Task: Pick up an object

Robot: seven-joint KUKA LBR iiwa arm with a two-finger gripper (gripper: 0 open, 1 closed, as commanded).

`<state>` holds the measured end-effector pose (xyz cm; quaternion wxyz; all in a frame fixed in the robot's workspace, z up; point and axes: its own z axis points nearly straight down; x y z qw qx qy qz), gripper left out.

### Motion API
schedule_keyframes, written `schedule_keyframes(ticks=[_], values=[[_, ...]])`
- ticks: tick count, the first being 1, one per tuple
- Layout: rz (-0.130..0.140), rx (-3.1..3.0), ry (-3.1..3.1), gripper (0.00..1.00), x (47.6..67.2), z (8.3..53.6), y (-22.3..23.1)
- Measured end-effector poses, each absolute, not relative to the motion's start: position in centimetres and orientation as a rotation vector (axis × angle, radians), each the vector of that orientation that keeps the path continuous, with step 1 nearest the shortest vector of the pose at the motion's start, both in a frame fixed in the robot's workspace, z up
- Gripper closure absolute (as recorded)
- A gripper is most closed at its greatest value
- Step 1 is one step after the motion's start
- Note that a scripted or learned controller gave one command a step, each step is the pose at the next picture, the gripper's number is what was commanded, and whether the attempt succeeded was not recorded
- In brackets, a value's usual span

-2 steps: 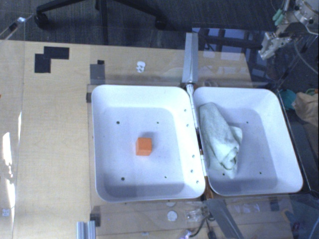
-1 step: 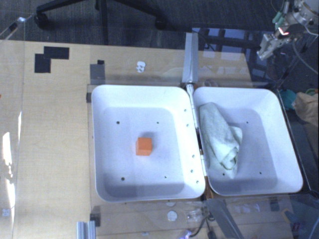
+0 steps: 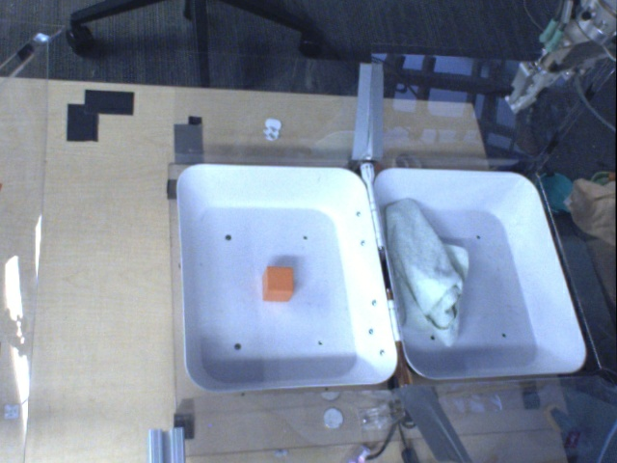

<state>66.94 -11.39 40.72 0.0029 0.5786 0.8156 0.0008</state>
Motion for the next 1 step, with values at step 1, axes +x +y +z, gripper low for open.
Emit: schedule_keyframes(ticks=[1], values=[[0.004, 1.717, 2.623, 1.00, 66.94, 39.64, -13.10]])
